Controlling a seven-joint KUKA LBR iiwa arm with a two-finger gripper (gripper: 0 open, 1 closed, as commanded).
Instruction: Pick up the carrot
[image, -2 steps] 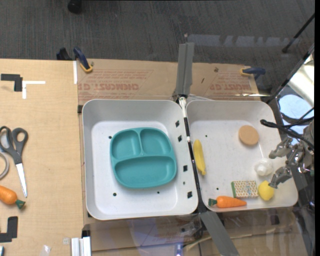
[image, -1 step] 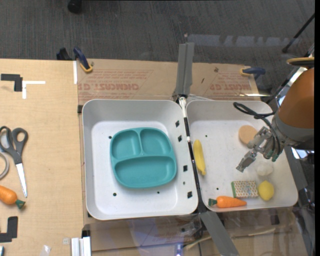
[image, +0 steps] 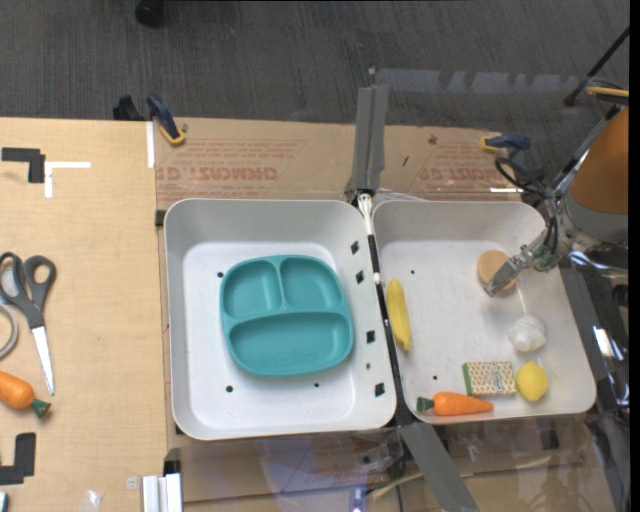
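A: Let us take the yellow banana (image: 399, 313) in the right bin (image: 440, 230) as our marker. The carrot (image: 458, 404) we want lies below and to the right of it, flat against the bin's near wall, its green top towards the divider.

B: And our gripper (image: 503, 279) sits well apart from that, up and to the right of the banana, right at a tan round thing (image: 491, 268). We cannot tell from here how its tip is set or whether it grips anything.

A: What worries us?

B: Three things. The small patterned box (image: 490, 378) sits just above the carrot's thick end, with a lemon (image: 533, 382) beside it, so a descent landing slightly off could catch either instead. The wall behind the carrot leaves little room for one side of the tool, and we judge it could strike the rim.

A: The third?

B: Another carrot (image: 19, 392) lies on the wooden bench (image: 80, 260), far left of the banana near the scissors (image: 30, 300). A program aiming there would miss entirely.
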